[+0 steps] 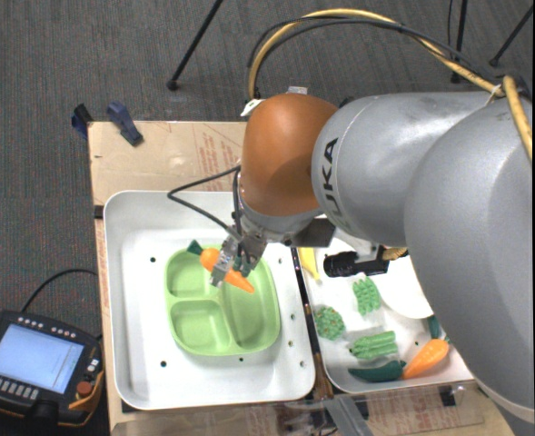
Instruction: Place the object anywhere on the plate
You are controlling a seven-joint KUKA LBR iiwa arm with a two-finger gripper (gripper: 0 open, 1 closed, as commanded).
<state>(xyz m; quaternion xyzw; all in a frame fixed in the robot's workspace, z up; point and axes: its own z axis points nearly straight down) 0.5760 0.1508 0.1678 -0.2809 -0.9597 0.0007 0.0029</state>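
We see the gripper [233, 271] low over the green plate [194, 321], which lies in the left bin [126, 334]. Between its fingers there is an orange carrot [230, 273], a toy one with a little dark green at its far end. The fingers are closed narrow on it, and the carrot sticks out on both sides of them. It sits above the upper edge of the plate, near the wall between the small compartment and the long one. We cannot tell if it already touches the plate or hangs a little above it.

We judge that the carrying step is almost finished and the placing step is now in hand. The next move calls for a short way down, if any is left, and then for opening the fingers so that the carrot drops inside the plate. Because the carrot is close to the rim, a small shift toward the middle of the plate would make the release safer; otherwise it could roll off the edge into the bin.

In the right bin [340, 380] we see other toy food: green vegetables [373, 344], a second carrot [428, 357] and a banana [309, 262].
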